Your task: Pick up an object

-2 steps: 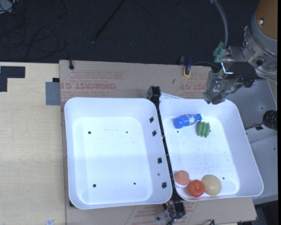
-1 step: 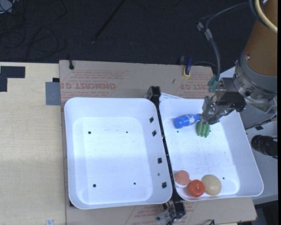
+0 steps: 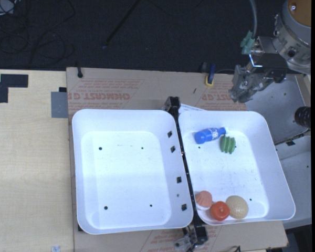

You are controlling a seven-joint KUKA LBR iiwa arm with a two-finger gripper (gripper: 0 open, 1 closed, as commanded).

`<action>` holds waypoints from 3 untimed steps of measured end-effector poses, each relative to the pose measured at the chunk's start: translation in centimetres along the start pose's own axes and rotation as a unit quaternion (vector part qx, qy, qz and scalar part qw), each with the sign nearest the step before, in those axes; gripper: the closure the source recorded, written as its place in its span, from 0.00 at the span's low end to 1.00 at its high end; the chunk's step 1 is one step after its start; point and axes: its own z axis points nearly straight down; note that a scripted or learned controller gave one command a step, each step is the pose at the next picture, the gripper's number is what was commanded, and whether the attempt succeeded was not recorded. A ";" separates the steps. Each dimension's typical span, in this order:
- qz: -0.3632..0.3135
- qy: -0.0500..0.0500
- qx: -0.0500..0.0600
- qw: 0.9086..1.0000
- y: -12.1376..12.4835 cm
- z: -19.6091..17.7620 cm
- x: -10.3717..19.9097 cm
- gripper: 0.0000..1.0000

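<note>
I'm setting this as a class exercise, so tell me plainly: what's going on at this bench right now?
A grey robot arm reaches in from the right, its end effector hovering above the far edge of the right bin, holding nothing visible. In that bin lie a blue bottle, a green object, a pink piece, a red tomato-like ball and a beige ball. The left bin sits beside it. Nothing has been picked up yet.

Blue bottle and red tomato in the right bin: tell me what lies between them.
Bare white floor of the right bin lies between the blue bottle and the red tomato, seen in the camera view.
</note>
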 end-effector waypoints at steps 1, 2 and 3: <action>0.004 -0.001 0.006 1.000 -2.7 0.5 -5.9 1.00; -0.001 0.000 0.006 1.000 -2.6 0.5 -2.4 1.00; 0.004 -0.001 0.012 1.000 -2.8 14.1 -7.0 1.00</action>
